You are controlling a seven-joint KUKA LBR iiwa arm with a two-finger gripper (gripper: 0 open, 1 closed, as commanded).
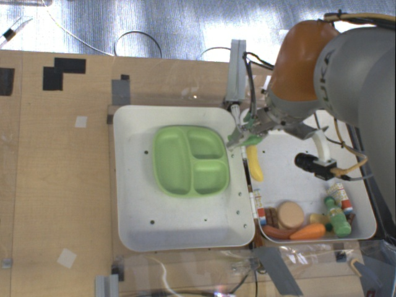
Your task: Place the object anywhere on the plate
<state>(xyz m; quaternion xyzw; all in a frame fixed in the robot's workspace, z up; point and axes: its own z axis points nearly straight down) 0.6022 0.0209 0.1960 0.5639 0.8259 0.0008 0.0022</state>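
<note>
hanging under end effector point(243, 135), grip state unclear: yellow curved banana point(254, 164), rt bin point(365, 224).

No readable text, labels or numbers anywhere.

Bulky grey arm point(362, 73), orange band point(300, 60), thin black cables.

The green three-compartment plastic plate point(189, 161) lies in the left shallow white bin point(142, 228). At its 3 o'clock, in the right shallow white bin point(365, 224), lies the yellow toy banana point(254, 164). At 5 o'clock from the banana, an orange toy carrot point(307, 231) and a round tan toy point(291, 215) lie together.
</note>
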